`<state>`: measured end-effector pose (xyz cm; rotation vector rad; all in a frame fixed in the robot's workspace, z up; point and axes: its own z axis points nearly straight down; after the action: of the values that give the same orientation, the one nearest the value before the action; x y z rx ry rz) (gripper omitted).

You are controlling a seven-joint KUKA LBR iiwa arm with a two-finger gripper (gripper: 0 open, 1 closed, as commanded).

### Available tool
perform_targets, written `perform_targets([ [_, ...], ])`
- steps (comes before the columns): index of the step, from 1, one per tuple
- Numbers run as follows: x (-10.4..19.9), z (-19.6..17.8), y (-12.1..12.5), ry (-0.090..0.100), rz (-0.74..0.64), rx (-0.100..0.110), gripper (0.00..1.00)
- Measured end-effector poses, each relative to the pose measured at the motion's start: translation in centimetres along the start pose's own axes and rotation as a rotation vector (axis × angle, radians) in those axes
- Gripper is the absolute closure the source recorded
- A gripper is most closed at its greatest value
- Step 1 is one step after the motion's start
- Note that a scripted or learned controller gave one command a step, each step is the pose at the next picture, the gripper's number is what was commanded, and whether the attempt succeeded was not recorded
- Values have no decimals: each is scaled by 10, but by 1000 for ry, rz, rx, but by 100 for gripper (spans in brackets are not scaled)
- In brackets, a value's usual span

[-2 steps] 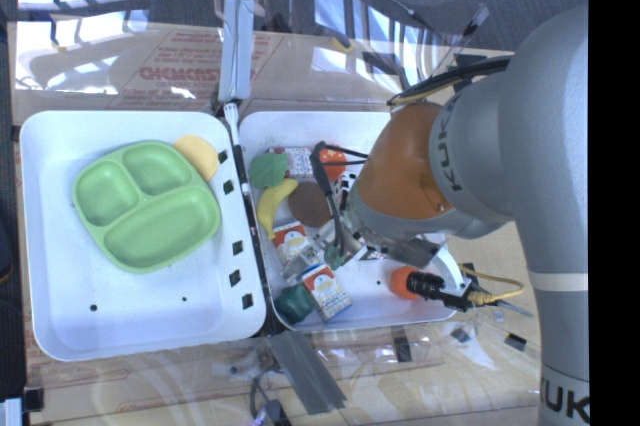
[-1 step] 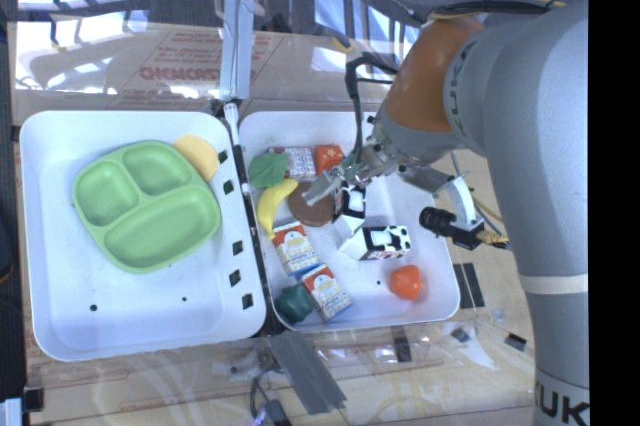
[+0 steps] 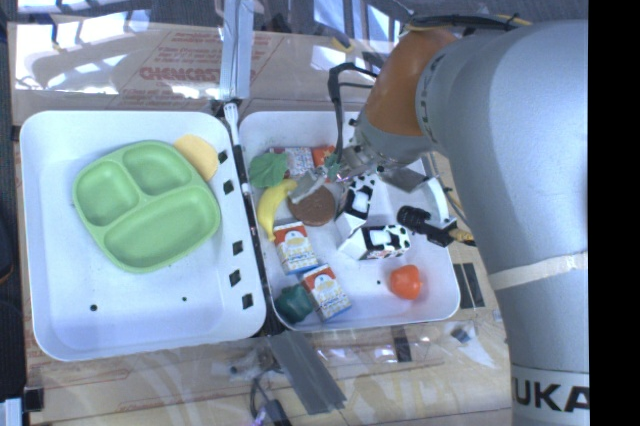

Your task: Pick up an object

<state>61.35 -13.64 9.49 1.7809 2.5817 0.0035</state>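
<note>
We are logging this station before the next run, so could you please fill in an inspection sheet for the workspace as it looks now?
Surface: two white bins side by side, left bin and right bin.
Job's things: right bin holds a banana, brown disc, two juice cartons, orange ball, cow-patterned toy, green items.
Clutter: green divided plate and a yellow piece in the left bin.
Grippers: gripper low over the right bin's middle, beside the brown disc; finger state unreadable.
Cables: black cable looping by the wrist.
Surroundings: cardboard sheet behind the bins.
</note>
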Motion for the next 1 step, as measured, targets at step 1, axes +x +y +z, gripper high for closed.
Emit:
perform_targets([
  [1, 1, -10, 2, 1, -8, 1, 100],
])
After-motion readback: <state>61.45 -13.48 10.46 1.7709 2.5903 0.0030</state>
